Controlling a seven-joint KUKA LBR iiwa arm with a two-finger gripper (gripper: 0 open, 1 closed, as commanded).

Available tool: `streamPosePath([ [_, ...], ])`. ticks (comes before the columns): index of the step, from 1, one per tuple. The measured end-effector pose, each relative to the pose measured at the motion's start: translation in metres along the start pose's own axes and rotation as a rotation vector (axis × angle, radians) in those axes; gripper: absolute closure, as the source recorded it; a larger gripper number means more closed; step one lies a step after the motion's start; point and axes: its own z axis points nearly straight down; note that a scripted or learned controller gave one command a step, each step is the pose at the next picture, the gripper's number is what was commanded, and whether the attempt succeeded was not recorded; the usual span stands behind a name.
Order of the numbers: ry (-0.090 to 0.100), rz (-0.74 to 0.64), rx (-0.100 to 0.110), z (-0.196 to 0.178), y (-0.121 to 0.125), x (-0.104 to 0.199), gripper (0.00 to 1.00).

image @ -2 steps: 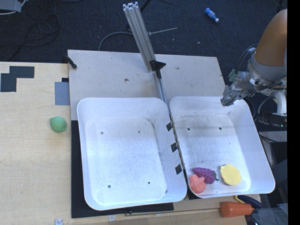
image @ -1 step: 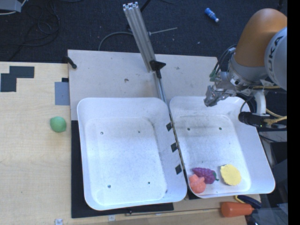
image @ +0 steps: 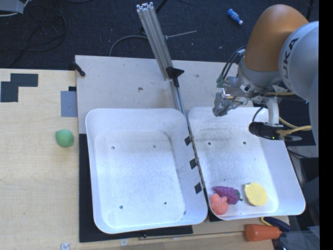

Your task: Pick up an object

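Objects first: you've got three candidates bunched at the near end of the right bin point(image: 291, 191), a purple grape-like cluster point(image: 227, 193), an orange-pink piece point(image: 219, 204) touching it on the near-left side, and a yellow round thing point(image: 256, 194) just beside them to the right. All three are lying on the bin floor, so as far as I can judge nothing has been picked yet.

The claw point(image: 225, 106) is over the far rim of that same bin, well apart from the pile. It's a dark blurry lump from this angle, so I honestly can't tell how it's set, and I see nothing in it.

So basically the whole job is left: travel toward the near end, descend, grab, lift. Left bin point(image: 99, 139) has no part in it. There's also a green ball point(image: 64, 138) out on the surface point(image: 31, 181), and an orange thing point(image: 263, 232) outside the right bin's near edge.
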Motion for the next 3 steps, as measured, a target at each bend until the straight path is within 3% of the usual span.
streamPosePath([
  [3, -0.001, 0.001, 0.001, 0.015, -0.004, 0.147, 1.00],
])
